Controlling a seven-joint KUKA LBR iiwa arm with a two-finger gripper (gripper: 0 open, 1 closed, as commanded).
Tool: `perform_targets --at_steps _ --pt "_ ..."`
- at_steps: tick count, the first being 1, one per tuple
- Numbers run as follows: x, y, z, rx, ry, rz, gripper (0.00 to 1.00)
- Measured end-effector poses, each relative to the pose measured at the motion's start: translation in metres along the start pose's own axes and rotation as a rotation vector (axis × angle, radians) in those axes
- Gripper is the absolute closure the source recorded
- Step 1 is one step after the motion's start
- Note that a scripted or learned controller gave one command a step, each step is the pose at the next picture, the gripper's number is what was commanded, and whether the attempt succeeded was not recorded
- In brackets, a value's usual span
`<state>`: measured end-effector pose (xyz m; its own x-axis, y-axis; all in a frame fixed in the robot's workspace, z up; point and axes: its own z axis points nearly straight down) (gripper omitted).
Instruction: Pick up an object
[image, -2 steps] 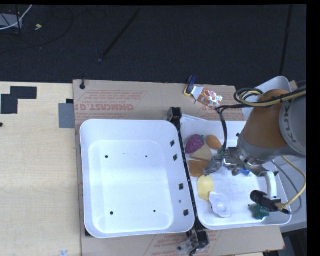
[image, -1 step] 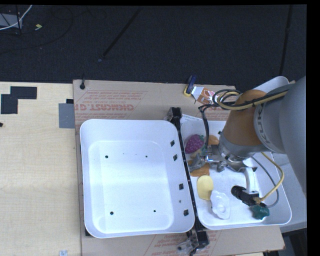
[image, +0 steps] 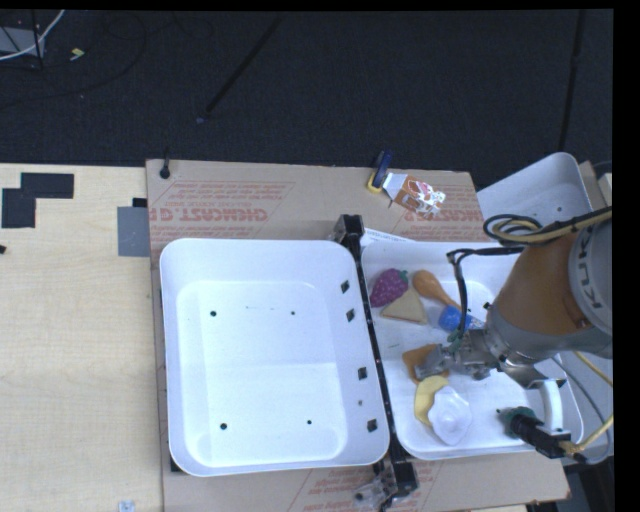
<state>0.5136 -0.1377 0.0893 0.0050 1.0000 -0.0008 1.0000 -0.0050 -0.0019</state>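
Note:
The right bin holds several small things: a purple bunch of grapes, a tan wedge, an orange carrot-like piece, a blue piece, a brown piece, a yellow piece and a white lump. My gripper reaches in from the right and hangs low over the middle of this bin. It is right beside the brown piece and just below the blue one. The wrist hides whatever lies under it.
The left bin sits beside the right one, with a black divider strip between them. On the cardboard behind the bins lie a small printed packet and a blue and yellow clip.

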Motion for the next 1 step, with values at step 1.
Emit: perform_targets --at_steps 1 --pt "0.0159 0.0217 0.0005 -0.002 0.001 -0.005 0.0"
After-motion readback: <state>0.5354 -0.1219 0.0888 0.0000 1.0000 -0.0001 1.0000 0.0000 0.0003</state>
